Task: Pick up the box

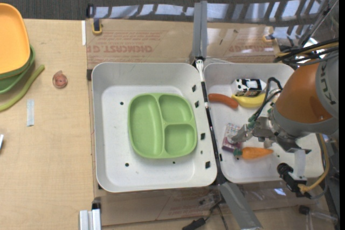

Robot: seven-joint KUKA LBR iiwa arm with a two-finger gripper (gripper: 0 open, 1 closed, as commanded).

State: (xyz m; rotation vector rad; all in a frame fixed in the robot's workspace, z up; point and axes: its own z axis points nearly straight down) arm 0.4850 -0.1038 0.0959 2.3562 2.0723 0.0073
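Box [232, 136]: I see a small flat carton with pink and white print, lying in the right bin [259, 174] near its left wall, just left of the gripper.
Gripper [249, 133]: metallic, at the box's right edge, above the carrot; I cannot tell from this slant whether it is spread or closed, nor whether it touches the box.
Carrot [254, 153]: smooth orange toy, tapered, lying just below and right of the box, its dark green tip close to the box's lower corner.
Arm [304, 97]: I see a rounded orange band with grey casing, covering the bin's right half; cables loop off it.
Banana [251, 99]: glossy yellow, curved, at the bin's upper middle, touching a black-and-white item [248, 84].
Chili [222, 99]: slim, orange-red, left of the banana.
Left bin [108, 132]: shallow white plastic, rounded corners, holding a matte green divided plate [161, 125] with three compartments.
Bench [48, 169]: pale wood; stacked orange and green plates [12, 46] at far left.
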